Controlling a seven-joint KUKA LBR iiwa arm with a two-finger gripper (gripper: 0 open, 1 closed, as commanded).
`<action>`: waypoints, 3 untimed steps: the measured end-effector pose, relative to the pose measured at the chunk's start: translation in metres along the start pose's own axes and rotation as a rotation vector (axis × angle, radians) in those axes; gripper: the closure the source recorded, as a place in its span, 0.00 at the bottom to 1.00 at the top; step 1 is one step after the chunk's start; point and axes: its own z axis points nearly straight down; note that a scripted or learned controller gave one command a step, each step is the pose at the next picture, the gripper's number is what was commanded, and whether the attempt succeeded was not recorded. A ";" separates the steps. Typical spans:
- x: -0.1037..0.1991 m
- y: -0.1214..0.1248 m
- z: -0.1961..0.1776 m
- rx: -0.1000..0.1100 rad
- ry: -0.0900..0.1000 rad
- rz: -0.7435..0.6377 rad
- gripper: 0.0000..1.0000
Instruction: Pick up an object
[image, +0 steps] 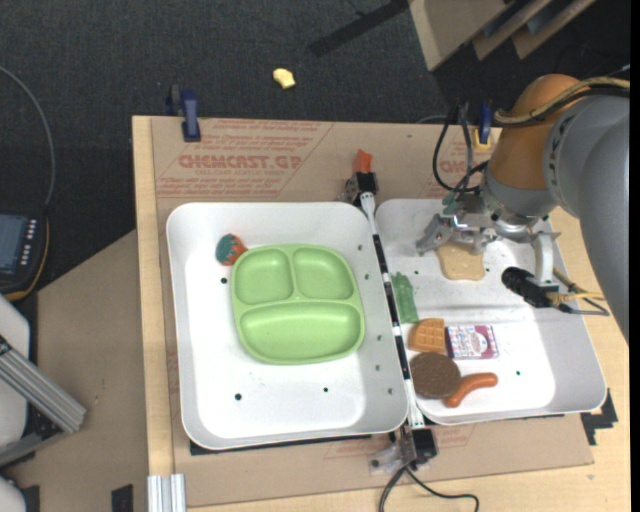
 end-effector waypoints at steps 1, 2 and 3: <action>0.007 -0.007 -0.001 0.000 0.000 0.000 0.00; 0.000 -0.006 0.000 -0.001 0.002 0.001 0.00; 0.003 -0.008 0.000 0.000 0.001 0.000 0.00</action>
